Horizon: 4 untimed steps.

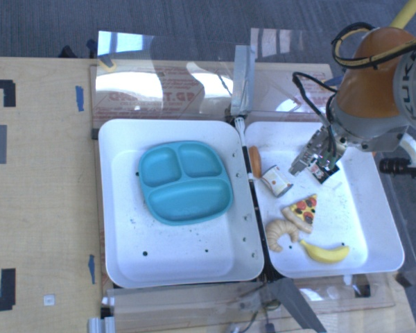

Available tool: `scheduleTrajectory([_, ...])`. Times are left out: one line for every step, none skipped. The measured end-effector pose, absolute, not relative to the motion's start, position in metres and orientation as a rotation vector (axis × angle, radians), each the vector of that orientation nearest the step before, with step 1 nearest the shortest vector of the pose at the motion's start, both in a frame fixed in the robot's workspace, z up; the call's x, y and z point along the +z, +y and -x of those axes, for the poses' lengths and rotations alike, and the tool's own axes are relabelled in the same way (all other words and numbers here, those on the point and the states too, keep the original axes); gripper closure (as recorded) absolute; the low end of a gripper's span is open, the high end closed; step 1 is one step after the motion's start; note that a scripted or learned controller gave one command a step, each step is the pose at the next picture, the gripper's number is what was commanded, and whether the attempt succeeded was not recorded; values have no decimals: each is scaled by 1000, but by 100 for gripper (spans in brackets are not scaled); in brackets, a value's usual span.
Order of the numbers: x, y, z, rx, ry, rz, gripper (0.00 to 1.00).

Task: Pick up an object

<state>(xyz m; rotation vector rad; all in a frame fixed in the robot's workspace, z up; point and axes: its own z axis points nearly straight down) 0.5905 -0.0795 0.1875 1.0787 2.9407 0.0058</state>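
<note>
A light plywood bench (35, 207) marked with black squares and strips of blue tape (79, 97) stands on dark grey carpet (194, 9). Clear plastic panels (163, 85) along the bench's far edge catch bright glare from overhead light.

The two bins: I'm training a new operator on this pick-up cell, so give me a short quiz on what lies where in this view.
1. True or false: the blue divided plate lies in the left bin.
2. Which item in the right bin lies nearest the bench's front edge? A) hot dog B) banana C) pizza slice
3. Fill in: the croissant lies just left of the ____.

Key
1. True.
2. B. The banana lies by the front wall, below the pizza slice.
3. Banana. The gripper hangs above the right bin, near the small white box.
</note>
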Motion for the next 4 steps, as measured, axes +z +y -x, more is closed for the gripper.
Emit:
scheduleTrajectory([238, -68, -556, 2, 3099, -462, 100])
scheduleTrajectory([249, -67, -564, -2, 3107, 385, 100])
scheduleTrajectory([208, -32, -525, 1, 3013, 879, 100])
scheduleTrajectory([231, -24, -510, -4, 2709, 1572, 100])
